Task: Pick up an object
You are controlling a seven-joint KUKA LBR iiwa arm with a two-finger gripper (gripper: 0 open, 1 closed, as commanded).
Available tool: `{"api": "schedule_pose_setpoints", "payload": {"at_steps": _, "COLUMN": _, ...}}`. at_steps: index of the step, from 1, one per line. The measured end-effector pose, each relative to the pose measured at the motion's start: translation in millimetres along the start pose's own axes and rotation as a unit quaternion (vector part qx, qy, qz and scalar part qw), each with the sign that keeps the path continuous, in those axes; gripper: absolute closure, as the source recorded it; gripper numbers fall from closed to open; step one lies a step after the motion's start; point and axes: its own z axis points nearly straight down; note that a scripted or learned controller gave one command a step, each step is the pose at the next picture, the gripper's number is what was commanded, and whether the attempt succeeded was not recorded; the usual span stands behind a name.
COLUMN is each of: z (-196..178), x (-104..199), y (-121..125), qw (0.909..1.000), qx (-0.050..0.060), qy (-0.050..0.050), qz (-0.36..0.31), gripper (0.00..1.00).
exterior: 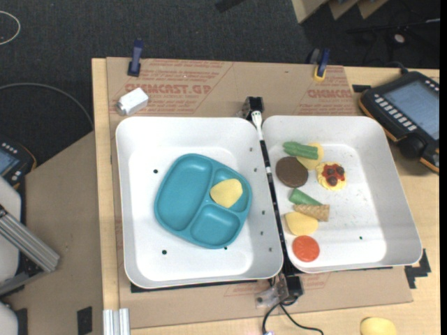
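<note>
Teal divided plate (188, 204) lies in the left white bin (140, 187), a yellow piece (226, 192) in its upper right compartment. Right white bin (377, 187) holds, along its left side, a green bean pod (300, 149), brown disc (291, 172), small pizza (332, 175), green-and-tan wedge (309, 204), yellow lump (300, 222), red-orange round (305, 248); pincer state cannot be told

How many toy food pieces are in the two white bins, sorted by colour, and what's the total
Yellow: 2, one on the teal plate at, one at
Green: 2
Brown: 1
Tan: 1
Red-orange: 1
Yellow with red topping: 1
Total: 8
</note>
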Motion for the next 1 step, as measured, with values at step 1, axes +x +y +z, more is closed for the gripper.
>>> {"api": "schedule_pose_setpoints", "payload": {"at_steps": 1, "z": 64.9, "x": 1.8, "y": -2.8, "qw": 0.9999, "qx": 0.011, "qy": 0.005, "qz": 0.002, "gripper": 1.0}}
